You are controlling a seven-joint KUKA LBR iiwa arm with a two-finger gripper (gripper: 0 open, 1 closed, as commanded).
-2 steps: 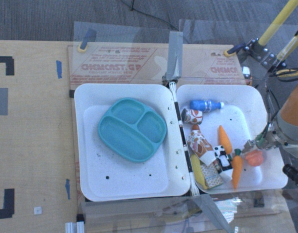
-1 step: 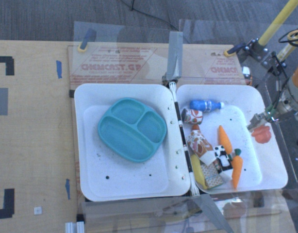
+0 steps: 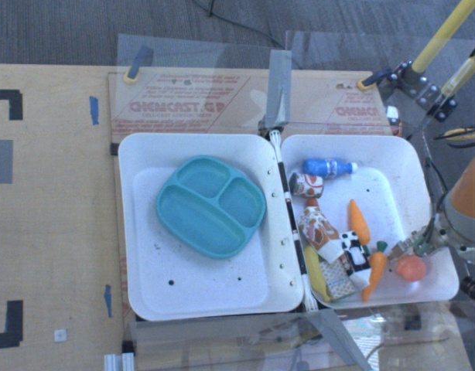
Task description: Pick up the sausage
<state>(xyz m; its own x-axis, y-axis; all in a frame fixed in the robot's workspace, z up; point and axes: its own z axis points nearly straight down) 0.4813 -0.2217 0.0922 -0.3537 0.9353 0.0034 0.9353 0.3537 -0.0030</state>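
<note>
Banana (image 3: 315,273): yellow, lying along the left wall of the right bin (image 3: 396,195), down at the near end. It's the closest thing to us, along with the carrot.
Carrot (image 3: 374,272): orange with a green top, slanted, just right of the banana, with a small packet between them.
Sausage (image 3: 358,221): my best read is the plain orange stick with no green on it, in the middle of the right bin. It lies flat and tilted, just above a black-and-white cow-print piece (image 3: 353,247), with bare bin floor to its right.
Gripper (image 3: 420,244): low over the right bin's near-right corner, well to the right of the sausage and apart from it.
Jaws: can't tell whether they're open or closed from this angle; nothing is visibly between them.
Round fruit (image 3: 411,267): orange-red, sitting just below the gripper, very close to it.
Arm (image 3: 463,199): coming in from the right edge, orange band showing.
Blue bottle (image 3: 328,167): on its side at the far end of the right bin, with a small can (image 3: 307,184) just beneath it.
Patterned pouch (image 3: 318,226): brown and white, left of the sausage.
Left bin (image 3: 206,284): carries a teal divided plate (image 3: 212,205), tilted in the frame.
Table (image 3: 52,207): pale wood, blue tape marks, both bins side by side on it.
</note>
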